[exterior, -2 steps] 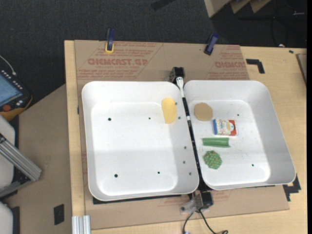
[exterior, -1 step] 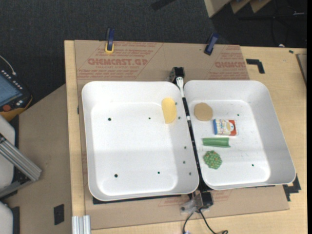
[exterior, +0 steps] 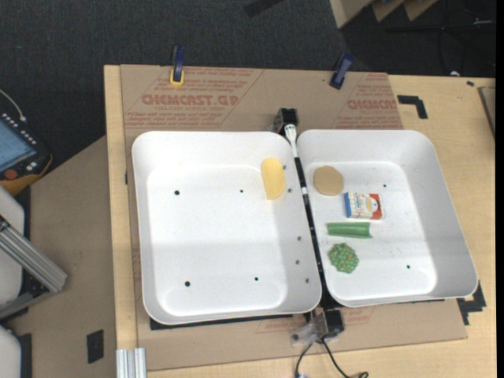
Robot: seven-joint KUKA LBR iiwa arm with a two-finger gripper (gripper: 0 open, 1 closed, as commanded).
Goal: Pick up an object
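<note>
The bench [exterior: 236, 93] is covered by a brown cardboard sheet printed with red lettering, and it carries two shallow white bins side by side, their inner rims touching along the middle.

The left bin [exterior: 213, 242] is the wider of the two. Its floor shows a few small dark dots, and a single yellow oblong piece [exterior: 272, 178] lies at about 2 o'clock in it, close to the wall it shares with its neighbour.

The right bin [exterior: 417, 235] holds the other things, all gathered in its 9 o'clock half and near one another. Of these, a small white packet with red and blue print [exterior: 362, 205] lies flat near the bin's centre. A round tan disc [exterior: 328, 181] sits at 10 o'clock from the packet, just beside it but apart. A bumpy green clump [exterior: 342, 257] lies at 7 o'clock from the packet. A slim green stick [exterior: 349, 229] lies crosswise between the packet and the clump, close to both.

Two blue clamps [exterior: 178, 65] [exterior: 342, 69] grip the cardboard's 12 o'clock edge, and a small black clip [exterior: 287, 120] sits at the 12 o'clock end of the seam between the bins.

Whether the hand is spread or pressed together, I cannot tell.
</note>
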